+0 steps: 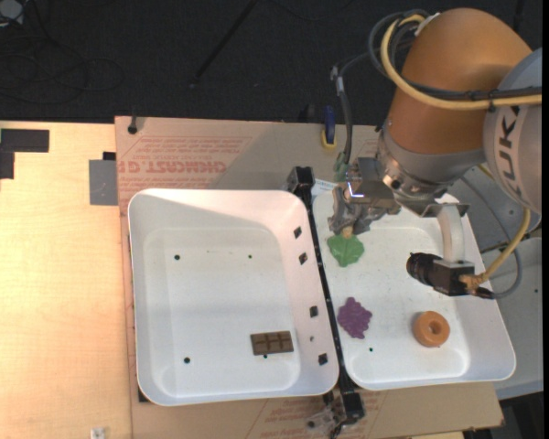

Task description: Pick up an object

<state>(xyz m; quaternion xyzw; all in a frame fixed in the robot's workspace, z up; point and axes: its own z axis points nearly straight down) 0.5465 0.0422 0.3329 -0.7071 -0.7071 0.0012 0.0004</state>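
My gripper hangs over the far left part of the right bin, directly above a green leafy piece. Its tip meets the top edge of the green piece, and whether it grips the piece is hidden. Nearer the front of the same bin lie a purple grape cluster and an orange doughnut. A brown chocolate bar lies in the front right part of the left bin.
A black divider strip runs between the two bins. The bins rest on a cardboard sheet on the wooden bench. The arm's large orange and grey body looms over the right bin's far side.
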